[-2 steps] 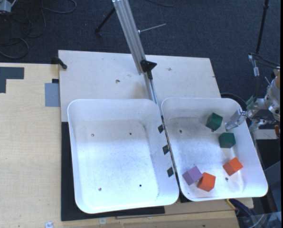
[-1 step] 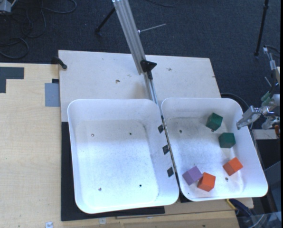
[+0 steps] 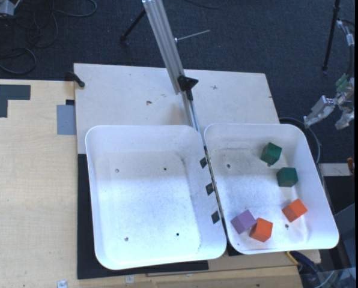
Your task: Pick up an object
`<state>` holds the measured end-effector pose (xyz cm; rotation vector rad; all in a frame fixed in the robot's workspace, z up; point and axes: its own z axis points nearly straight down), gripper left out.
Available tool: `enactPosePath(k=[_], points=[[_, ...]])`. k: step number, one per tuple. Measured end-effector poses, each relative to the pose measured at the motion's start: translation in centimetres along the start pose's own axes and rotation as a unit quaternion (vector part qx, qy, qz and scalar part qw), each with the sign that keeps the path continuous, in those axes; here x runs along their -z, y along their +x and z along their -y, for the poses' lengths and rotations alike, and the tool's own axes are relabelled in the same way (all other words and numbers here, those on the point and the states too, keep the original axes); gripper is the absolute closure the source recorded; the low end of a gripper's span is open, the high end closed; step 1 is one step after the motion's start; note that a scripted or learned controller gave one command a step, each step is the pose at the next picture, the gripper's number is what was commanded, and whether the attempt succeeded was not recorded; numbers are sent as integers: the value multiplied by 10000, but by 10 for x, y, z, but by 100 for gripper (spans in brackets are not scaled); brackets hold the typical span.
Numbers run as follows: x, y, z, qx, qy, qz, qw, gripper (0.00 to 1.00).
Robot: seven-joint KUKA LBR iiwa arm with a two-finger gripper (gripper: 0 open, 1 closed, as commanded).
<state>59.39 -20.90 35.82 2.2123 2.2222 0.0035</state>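
- Hanging at the view's right edge, the gripper (image 3: 326,110) shows as a pale grey shape outside the right bin (image 3: 327,216), just beyond that bin's far right corner; whether it is spread wide or drawn narrow I cannot tell, since it is small and blurred, and nothing can be seen held in it.
- All candidates for the pick lie in the right bin: an upper green block (image 3: 271,153) near the far wall, a lower green block (image 3: 287,176) just below it, a right orange block (image 3: 294,209), a lower orange block (image 3: 261,229) and a purple block (image 3: 244,221).
- The relation that matters — every block lies down and to the view's left of the gripper, so the coming move has to carry it inward over the bin's rim before any descent; the upper green block looks the nearest of the five, the purple block the farthest.
- The blocks look roughly cubic, so none offers a real long axis; the upper green block sits turned at an angle to the bin walls, which I judge would call for some wrist rotation.
- Spacing: the two green blocks stand apart from each other and from the walls; the lower orange block and the purple block are touching or nearly so — a tighter target, in my judgement.
- The left bin (image 3: 143,191) lies well apart from the gripper, beyond the divide between the bins.
- No grasp has yet begun, judging by where things lie.
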Motion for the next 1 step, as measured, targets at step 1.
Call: enactPosePath(k=[1], points=[[1, 53, 15, 0, 39, -24, 10000, 0]])
